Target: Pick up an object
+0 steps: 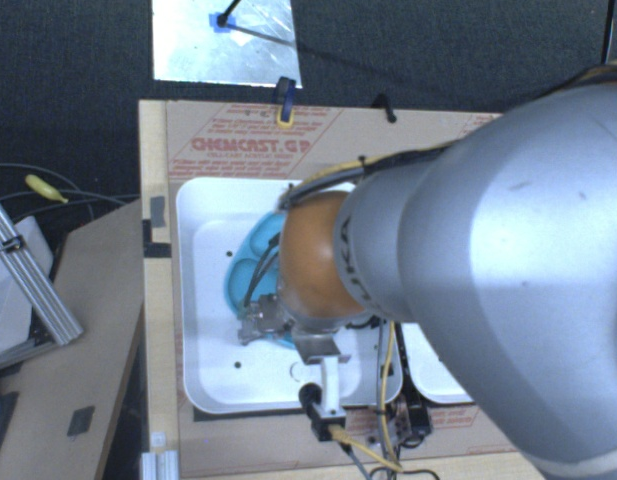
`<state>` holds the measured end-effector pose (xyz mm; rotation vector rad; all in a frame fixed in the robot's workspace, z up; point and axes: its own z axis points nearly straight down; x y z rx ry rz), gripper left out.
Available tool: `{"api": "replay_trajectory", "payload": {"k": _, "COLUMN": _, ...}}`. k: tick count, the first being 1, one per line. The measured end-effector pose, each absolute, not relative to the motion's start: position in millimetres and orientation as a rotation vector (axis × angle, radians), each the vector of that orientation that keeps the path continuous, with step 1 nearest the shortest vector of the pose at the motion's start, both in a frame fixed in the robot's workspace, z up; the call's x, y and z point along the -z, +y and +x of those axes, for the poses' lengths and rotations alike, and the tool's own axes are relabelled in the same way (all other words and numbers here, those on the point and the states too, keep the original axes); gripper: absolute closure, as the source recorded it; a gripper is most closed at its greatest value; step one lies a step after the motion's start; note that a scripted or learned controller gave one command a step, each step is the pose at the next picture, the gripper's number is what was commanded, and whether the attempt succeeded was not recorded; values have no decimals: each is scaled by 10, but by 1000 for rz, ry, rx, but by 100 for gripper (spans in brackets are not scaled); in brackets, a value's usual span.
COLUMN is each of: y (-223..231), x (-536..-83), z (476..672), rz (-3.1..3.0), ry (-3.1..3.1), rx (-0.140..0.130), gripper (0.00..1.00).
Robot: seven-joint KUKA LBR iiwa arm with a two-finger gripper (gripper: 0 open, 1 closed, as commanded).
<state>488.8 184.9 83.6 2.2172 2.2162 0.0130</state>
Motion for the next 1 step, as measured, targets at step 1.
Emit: {"api": "replay_trajectory", "payload": {"k": 1, "y": 1855, "x": -888, "z": 4920, "rz": 2213, "ry": 2212, "rx": -25, "gripper": 0}}
